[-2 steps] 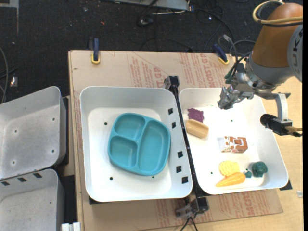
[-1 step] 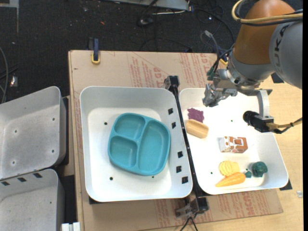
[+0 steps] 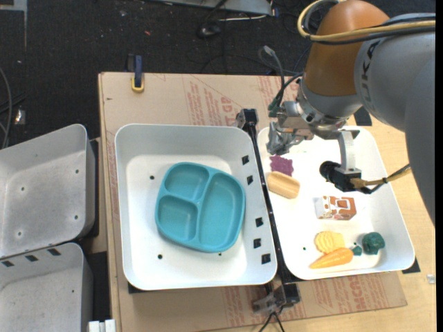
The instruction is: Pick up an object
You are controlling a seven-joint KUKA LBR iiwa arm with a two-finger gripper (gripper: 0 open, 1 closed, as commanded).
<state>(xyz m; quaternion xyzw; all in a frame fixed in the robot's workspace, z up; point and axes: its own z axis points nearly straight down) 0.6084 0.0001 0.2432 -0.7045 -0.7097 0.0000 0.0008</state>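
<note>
Near the far left corner of the right bin (image 3: 394, 185), the gripper (image 3: 279, 144) hangs just above a purple toy (image 3: 282, 164); whether its fingers are open or closed cannot be told. A tan bread-like piece (image 3: 283, 185) lies just nearer along the left edge, and the left bin (image 3: 131, 151) holds 1 teal divided plate (image 3: 201, 207).

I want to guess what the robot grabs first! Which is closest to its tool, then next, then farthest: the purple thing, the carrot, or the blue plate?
Measured from the tool in the camera view:
1. Purple thing, just below the tool in the right bin.
2. Blue plate, in the left bin, off to the tool's lower left.
3. Carrot, at the near edge of the right bin.
</note>
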